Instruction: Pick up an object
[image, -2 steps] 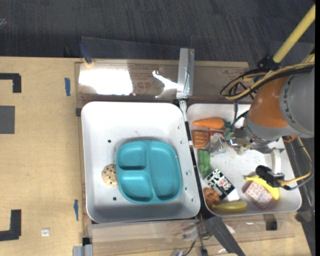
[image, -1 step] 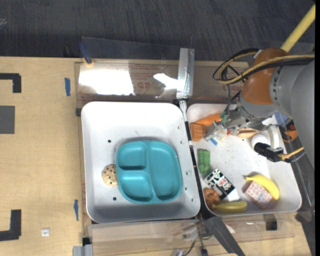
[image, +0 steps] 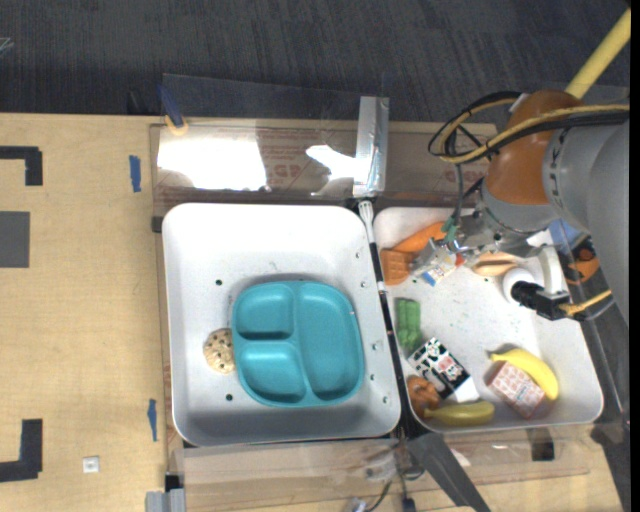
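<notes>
On the desk (image: 80, 300), the left bin (image: 190, 240) holds a teal divided plate (image: 297, 342) with three compartments, its long axis running roughly left to right. A cookie (image: 219, 351) lies touching the plate's left edge.

In the right bin (image: 590, 400), an orange carrot (image: 412, 247) sits at the upper left corner, its long axis slanting from lower left up to the right, the thicker end toward the bin's left wall. Below it a green vegetable piece (image: 409, 325) lies upright along the left wall. Further down, a black-and-white patterned packet (image: 439, 365) lies tilted, with a yellow-green banana-shaped piece (image: 462, 412) lying flat along the front wall just under it.

The tool (image: 452, 250) hangs over the carrot's upper right end, next to a small blue-and-white object; whether its tips are spread or pressed together cannot be told.

To the right, a yellow banana (image: 532, 366) curves over a pink-and-white block (image: 517, 387), touching it, near the front right corner.
</notes>
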